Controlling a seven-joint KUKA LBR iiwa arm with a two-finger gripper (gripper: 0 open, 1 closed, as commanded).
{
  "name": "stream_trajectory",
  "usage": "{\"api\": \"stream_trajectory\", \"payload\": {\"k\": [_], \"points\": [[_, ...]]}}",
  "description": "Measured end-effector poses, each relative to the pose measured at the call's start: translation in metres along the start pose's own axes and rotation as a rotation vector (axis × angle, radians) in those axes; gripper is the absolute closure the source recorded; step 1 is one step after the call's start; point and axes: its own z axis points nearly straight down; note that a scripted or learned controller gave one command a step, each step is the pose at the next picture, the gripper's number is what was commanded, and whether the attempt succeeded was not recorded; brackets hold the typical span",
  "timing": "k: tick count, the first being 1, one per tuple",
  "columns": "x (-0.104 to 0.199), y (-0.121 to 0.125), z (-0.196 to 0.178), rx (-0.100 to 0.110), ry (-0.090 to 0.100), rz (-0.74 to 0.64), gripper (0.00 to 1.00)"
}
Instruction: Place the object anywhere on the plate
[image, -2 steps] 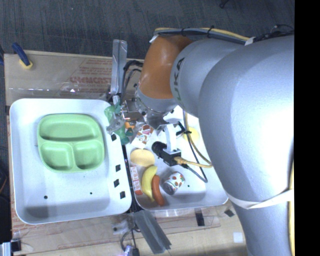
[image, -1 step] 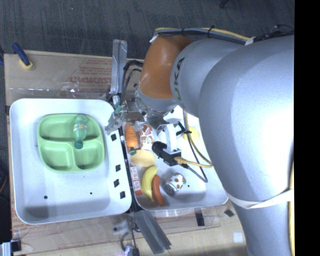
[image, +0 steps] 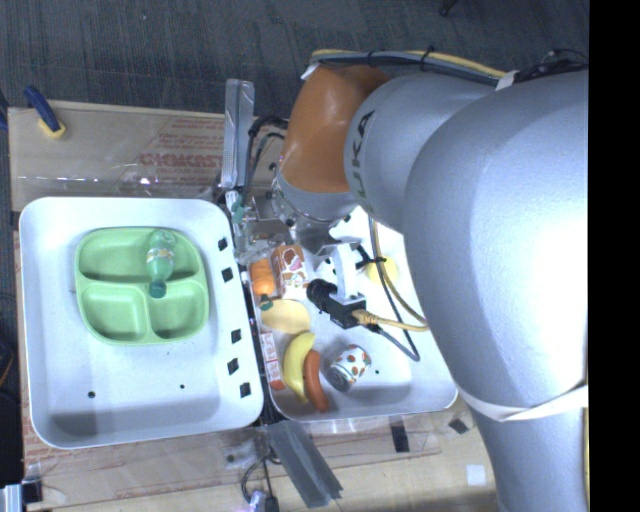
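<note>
One bottle (image: 158, 262) on plate (image: 105, 300), well apart from arm (image: 450, 200).

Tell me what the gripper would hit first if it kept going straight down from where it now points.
Probably the orange item or the lemon just below the gripper in the right bin; depth is unclear, so this is a guess.

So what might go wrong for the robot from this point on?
Three things, I would guess. The right bin is crowded: a banana, a lemon-like fruit and a small can lie close together, so the gripper could nudge or grab the wrong one. The green plate already bears a clear bottle, which a dropped item might knock. The bulky arm hides much of that bin from the camera.
</note>
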Motion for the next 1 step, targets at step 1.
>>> {"api": "stream_trajectory", "payload": {"k": [1], "points": [[0.0001, 0.0000, 0.0000, 0.000, 0.000, 0.000, 0.00]]}}
